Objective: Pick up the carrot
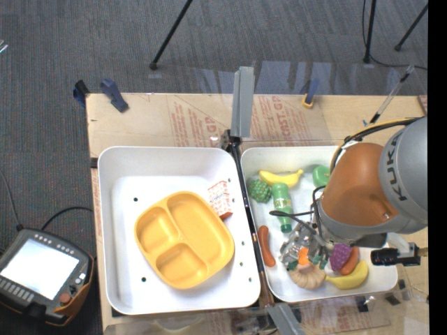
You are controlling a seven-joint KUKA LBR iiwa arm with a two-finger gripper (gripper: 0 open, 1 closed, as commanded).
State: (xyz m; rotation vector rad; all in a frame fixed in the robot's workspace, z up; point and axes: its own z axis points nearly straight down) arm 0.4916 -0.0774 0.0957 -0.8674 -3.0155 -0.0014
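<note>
Your gripper (302,246) sits directly over the carrot (303,257), whose orange shows at its 6 o'clock. You cannot tell whether it is open, closed or gripping.

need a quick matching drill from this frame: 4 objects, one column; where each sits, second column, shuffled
Objects:
1. yellow plastic divided plate
2. yellow toy banana
3. red toy sausage
4. green plastic bottle

Places:
A. right bin, along its left wall
B. left bin, at the middle
C. right bin, near the far wall
D. right bin, just below the banana in the view, toward the centre

Pairs: 1-B, 2-C, 3-A, 4-D
</note>
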